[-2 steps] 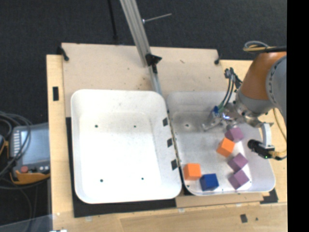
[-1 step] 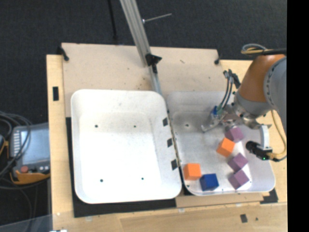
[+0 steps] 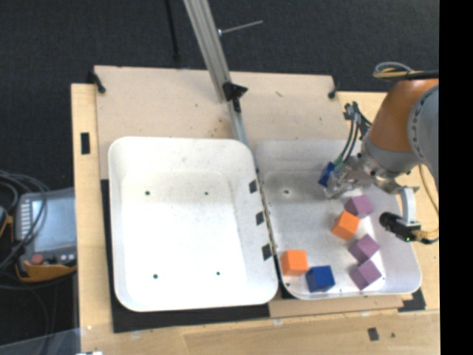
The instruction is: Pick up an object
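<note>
Reaching in from the right, grey arm (image 3: pixel 414 135) with orange band, wrist low over the upper part of the right bin (image 3: pixel 295 172).

Gripper (image 3: pixel 336 187): tip down among cables, near the bin floor; a small blue piece sits at its left side. Whether the jaws are spread or pressed together cannot be told, nor whether anything lies between them.

Right bin, contents:
- purple block (image 3: pixel 360 205), just below and right of the gripper tip, apart from it.
- orange block (image 3: pixel 345 225), touching or just beside the purple block above it.
- second purple block (image 3: pixel 364 248), lower right.
- third purple block (image 3: pixel 366 274), directly below the second, near the bin's lower rim.
- blue block (image 3: pixel 320 278), at the lower rim.
- second orange block (image 3: pixel 295 261), just left and above the blue block, near the divider side.

Left bin (image 3: pixel 126 198): white, shallow, speckled floor.

Bench (image 3: pixel 162 98): tan board beneath both bins, metal strut (image 3: pixel 208 39) rising at a slant from its rear.
</note>
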You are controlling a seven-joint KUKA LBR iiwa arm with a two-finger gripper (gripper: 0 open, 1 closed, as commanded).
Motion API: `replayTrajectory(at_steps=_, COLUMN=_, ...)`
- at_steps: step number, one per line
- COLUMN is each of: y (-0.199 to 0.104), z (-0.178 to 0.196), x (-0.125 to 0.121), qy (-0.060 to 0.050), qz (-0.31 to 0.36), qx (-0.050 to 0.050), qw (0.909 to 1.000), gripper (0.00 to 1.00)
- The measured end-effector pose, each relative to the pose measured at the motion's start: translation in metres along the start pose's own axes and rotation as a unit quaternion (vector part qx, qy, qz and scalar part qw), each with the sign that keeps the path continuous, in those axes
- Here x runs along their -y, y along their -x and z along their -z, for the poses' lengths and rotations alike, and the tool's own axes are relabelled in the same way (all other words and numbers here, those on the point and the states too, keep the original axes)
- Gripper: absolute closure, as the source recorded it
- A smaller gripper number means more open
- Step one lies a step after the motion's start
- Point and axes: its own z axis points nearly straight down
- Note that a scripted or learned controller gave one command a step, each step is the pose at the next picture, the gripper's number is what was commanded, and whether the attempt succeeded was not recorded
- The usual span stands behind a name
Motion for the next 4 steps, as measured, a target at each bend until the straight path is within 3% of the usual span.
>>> replayTrajectory(at_steps=2, y=0.011, z=0.111, x=-0.005, qy=0.002, qz=0.001, qx=0.000, qw=1.0000, gripper=1.00)
replayTrajectory(at_steps=3, y=0.013, z=0.114, x=-0.006, qy=-0.001, qz=0.002, qx=0.000, qw=1.0000, gripper=1.00)
replayTrajectory(at_steps=4, y=-0.045, z=0.123, x=-0.003, qy=-0.001, qz=-0.001, qx=-0.002, qw=1.0000, gripper=1.00)
